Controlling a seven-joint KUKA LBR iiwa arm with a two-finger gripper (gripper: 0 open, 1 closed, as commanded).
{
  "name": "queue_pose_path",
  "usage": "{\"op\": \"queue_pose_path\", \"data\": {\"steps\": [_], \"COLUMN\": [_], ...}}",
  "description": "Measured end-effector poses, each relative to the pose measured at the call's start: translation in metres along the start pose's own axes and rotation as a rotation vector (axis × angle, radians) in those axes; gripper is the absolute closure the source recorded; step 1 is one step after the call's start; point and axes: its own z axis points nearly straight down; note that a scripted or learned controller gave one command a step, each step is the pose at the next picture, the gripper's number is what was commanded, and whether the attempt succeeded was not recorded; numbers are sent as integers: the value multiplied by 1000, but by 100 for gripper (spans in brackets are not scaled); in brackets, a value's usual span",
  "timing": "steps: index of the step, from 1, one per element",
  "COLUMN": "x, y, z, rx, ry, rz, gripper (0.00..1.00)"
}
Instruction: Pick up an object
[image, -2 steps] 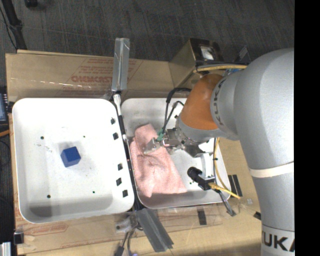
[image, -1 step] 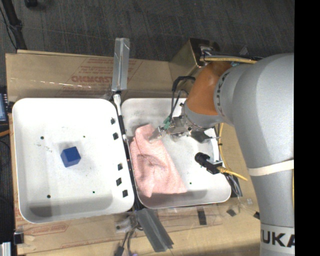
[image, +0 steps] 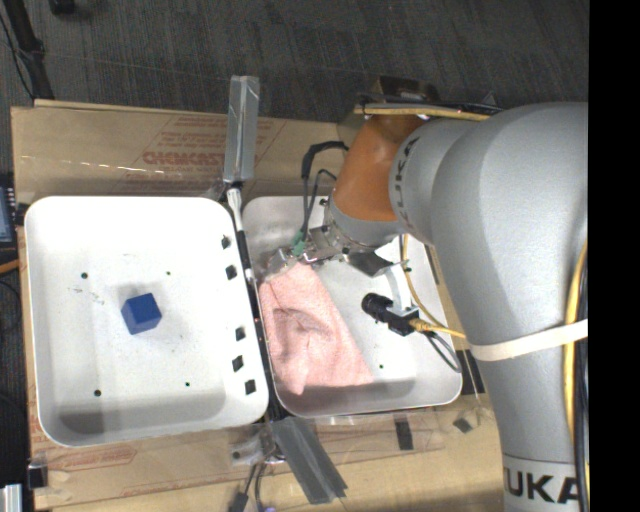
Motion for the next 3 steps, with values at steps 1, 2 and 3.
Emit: {"op": "queue_pose_path", "data": {"steps": [1,2,3], "x": [0,0,0], "y": [0,0,0], "z": [0,0,-10], "rx": [0,0,1], "ry": [0,0,0], "rz": [0,0,-3], "gripper": [0,0,100]}}
